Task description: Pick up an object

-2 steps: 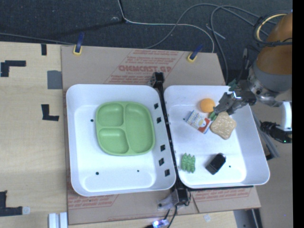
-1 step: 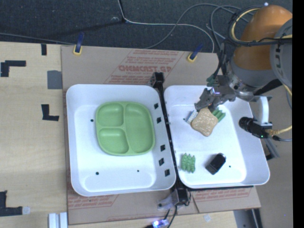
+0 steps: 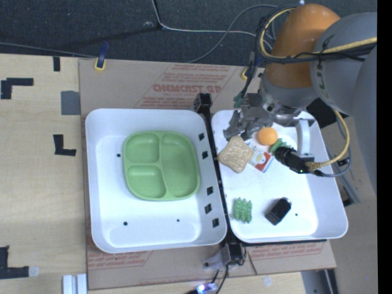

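Note:
In the right bin (image 3: 318,222) lie several small objects: a tan speckled slab like a cracker or sponge (image 3: 235,154), an orange ball (image 3: 267,136), a white card with red and green print (image 3: 263,160), a green knobbly block (image 3: 242,209) and a small black block (image 3: 278,211). My gripper (image 3: 240,127) hangs over the far left part of this bin, just above the tan slab and left of the orange ball. Its fingers point down toward the slab's far edge. Nothing shows clearly between them.
The left bin (image 3: 98,164) holds a green divided plate (image 3: 162,165). A black divider with clips (image 3: 211,164) runs between the bins. Cables (image 3: 318,164) loop from the wrist over the right bin's far right side. Cardboard (image 3: 184,84) lies under both bins.

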`<state>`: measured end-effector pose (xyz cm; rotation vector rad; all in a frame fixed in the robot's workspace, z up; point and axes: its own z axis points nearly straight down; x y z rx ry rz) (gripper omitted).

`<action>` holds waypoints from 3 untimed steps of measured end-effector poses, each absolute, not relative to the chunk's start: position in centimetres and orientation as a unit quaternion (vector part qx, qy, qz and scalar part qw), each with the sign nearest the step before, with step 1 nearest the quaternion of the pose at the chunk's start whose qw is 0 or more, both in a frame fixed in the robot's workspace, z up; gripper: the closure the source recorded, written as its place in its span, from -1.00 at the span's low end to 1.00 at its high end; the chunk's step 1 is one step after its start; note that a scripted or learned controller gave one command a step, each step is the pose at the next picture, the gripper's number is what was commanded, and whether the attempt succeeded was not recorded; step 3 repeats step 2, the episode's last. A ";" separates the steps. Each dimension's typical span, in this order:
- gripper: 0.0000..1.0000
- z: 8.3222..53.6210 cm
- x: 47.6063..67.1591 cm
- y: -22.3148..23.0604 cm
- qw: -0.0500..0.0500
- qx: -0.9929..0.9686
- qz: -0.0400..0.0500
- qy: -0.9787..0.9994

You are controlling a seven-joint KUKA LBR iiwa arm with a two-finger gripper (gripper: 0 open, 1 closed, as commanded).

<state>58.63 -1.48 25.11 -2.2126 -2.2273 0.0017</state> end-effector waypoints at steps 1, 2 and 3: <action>1.00 24.3 61.5 3.7 0.000 -0.705 0.000 -0.709; 1.00 24.2 62.7 8.3 0.001 -0.705 0.000 -0.709; 1.00 24.2 62.7 8.3 0.001 -0.705 0.000 -0.709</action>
